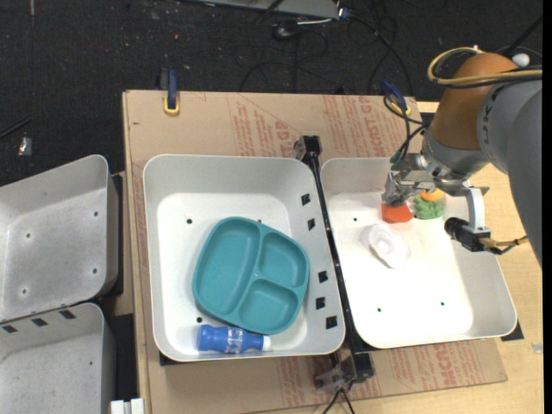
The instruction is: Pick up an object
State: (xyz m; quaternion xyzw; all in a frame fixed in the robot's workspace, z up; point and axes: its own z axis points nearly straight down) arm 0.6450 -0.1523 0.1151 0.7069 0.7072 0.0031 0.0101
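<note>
Arm (496,119) over right bin (431,317); jaws (407,190) low at the bin's far side, state unclear (can't tell). Orange toy (398,213) just under them, green-yellow one (429,203) touching it: centre on orange, avoid neighbour. White cup (387,245) nearer. Left of the bin: teal plate (250,274), blue bottle (231,341).

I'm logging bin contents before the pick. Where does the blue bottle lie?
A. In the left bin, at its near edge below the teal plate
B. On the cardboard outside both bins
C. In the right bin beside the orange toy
A: the blue bottle lies on its side in the left bin, just below the teal plate.
</note>
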